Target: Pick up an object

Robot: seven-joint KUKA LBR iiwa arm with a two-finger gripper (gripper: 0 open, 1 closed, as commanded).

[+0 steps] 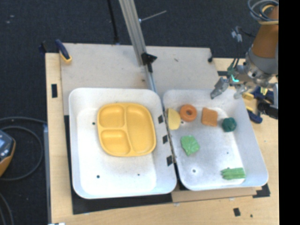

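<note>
The right-hand bin (253,170) serves as the marker for everything here. Well to its left, in the neighbouring left bin (84,172), lies a yellow divided plate (126,128) with three compartments. Just inside the right-hand bin's left wall sits a pale yellow piece (174,119), and touching it on the right is an orange ring (188,112). Below those, toward the bin's middle, is a light green block (190,145). Further right along the far side come an orange cube (210,116) and then a dark green lump (228,124), near each other but apart. Down at the near right corner lies a flat green piece (233,173).

Above the bin's far right corner hangs the gripper (228,86) — its two fingers look spread with nothing between them, though at this slant that is a fair guess rather than a certainty. The step in hand reads as the approach: no object has been chosen or touched yet. The next move calls for shifting over one piece — the orange cube and dark green lump lie nearest — and descending with the fingers straddling it, clear of its neighbour.
</note>
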